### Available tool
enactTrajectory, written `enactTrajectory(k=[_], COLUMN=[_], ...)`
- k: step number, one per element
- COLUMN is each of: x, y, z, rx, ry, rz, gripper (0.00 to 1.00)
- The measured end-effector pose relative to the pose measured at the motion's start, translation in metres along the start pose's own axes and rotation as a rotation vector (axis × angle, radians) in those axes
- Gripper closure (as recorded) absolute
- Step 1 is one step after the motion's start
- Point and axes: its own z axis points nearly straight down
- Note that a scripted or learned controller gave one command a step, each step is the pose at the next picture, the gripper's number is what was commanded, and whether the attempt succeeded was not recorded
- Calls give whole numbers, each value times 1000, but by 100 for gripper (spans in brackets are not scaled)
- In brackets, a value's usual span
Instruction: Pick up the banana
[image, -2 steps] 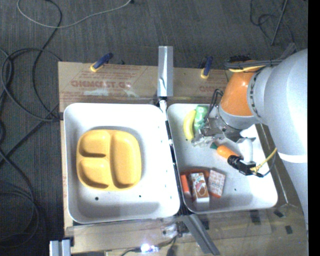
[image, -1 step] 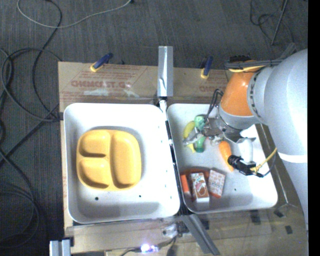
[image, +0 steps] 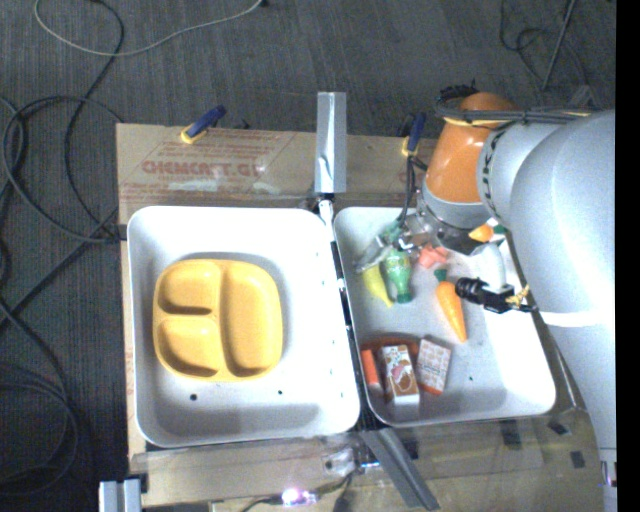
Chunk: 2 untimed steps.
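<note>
Reaching into the right bin (image: 520, 385), the hand (image: 392, 247) hangs just above the banana (image: 377, 285). Whether it is spread or pinching, I cannot tell. Next, I judge, it must drop and close on the banana.

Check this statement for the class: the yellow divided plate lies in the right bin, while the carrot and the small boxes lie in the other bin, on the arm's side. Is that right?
Not quite. The camera view shows the yellow divided plate in the left bin, not the right one. The rest holds: the carrot and the small boxes lie in the other bin, on the arm's side.

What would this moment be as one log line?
gripper over right bin | banana lying in bin | not lifted
</note>
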Motion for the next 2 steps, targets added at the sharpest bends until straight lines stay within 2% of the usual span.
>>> enactTrajectory(k=[1, 2], x=[0, 33], y=[0, 25], z=[-10, -94], rx=[4, 11], ry=[-1, 4], rz=[-1, 373], gripper=[100, 100])
